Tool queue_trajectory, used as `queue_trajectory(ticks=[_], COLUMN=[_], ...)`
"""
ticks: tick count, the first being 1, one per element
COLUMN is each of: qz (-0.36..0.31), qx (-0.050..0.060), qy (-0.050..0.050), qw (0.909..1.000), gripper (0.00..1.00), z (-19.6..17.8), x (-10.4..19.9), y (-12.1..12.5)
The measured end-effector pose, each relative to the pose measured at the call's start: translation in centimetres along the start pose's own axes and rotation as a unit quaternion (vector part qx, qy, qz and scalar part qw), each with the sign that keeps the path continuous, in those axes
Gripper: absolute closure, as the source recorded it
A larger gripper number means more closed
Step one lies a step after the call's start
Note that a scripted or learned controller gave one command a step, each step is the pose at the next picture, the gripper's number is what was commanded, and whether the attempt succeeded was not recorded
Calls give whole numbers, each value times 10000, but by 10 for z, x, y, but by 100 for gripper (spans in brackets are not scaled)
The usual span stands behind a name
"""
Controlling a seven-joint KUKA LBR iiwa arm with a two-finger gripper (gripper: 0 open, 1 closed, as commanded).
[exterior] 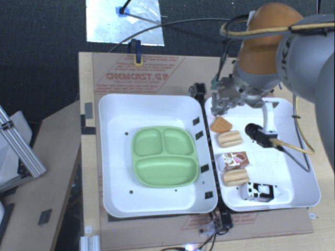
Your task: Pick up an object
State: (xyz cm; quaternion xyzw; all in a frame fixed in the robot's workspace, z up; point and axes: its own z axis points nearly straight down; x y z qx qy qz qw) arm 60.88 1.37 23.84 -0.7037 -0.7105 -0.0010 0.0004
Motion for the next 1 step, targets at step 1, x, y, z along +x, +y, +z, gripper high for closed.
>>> queue_trajectory(ticks=[1], qz=[-1], qx=[4], qy=[1], qw=[10000], gripper=[100], z=[-4], x=[51], y=[-17])
